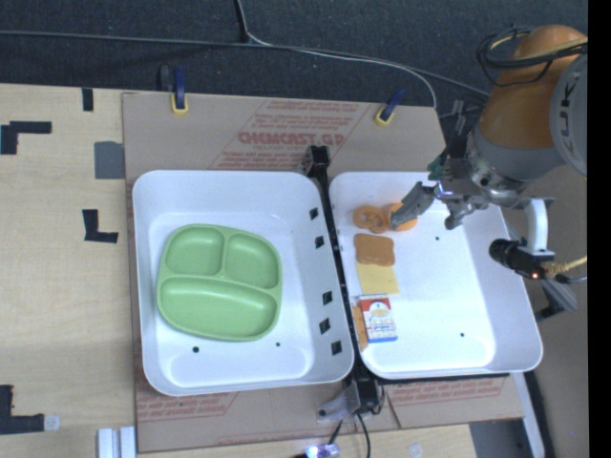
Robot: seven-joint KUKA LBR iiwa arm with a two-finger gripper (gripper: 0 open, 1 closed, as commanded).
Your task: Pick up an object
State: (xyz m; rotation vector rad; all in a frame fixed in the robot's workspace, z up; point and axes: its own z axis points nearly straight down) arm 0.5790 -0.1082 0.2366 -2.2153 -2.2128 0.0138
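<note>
Two white bins sit side by side; the left bin (153, 256) carries a green divided plate (220, 281), the right bin (477, 294) four small things along its left wall. The gripper (434, 208) hangs with fingers spread, nothing between them, one tip just beside the orange piece (405, 219) near the far-left corner. Judged an approach step: next it must centre over that piece, descend, then close
</note>
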